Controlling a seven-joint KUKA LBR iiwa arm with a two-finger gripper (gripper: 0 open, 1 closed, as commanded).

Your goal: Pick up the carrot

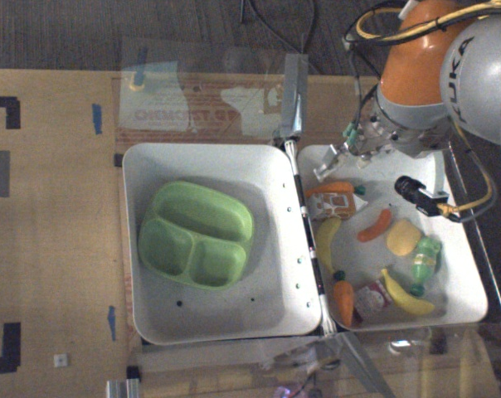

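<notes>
The grey arm with its orange band [420, 31] is reaching in from the right and hanging over the far edge of the right bin [474, 284], with the gripper [350, 149] sitting above that bin's back left corner; whether it is apart or together I cannot tell, and nothing is showing held in it. The carrot [343, 300] is lying in the right bin's near left corner, close against the divider between the two bins, its green top pointing away from the camera and its orange body pointing toward the near rim. Just beside it on the right a small red and white packet [371, 297] is lying, and a yellow banana [406, 295] is curving along past that. A green bottle [425, 259] is lying near the right wall, a pale yellow lemon-like fruit [403, 238] is sitting just left of it, and a red chilli pepper [375, 225] is lying in the middle. A second banana [327, 243] is lying along the left wall below an orange and white carton [330, 199]. In the left bin [151, 317] a green divided plate [197, 234] is resting, tilted slightly
</notes>
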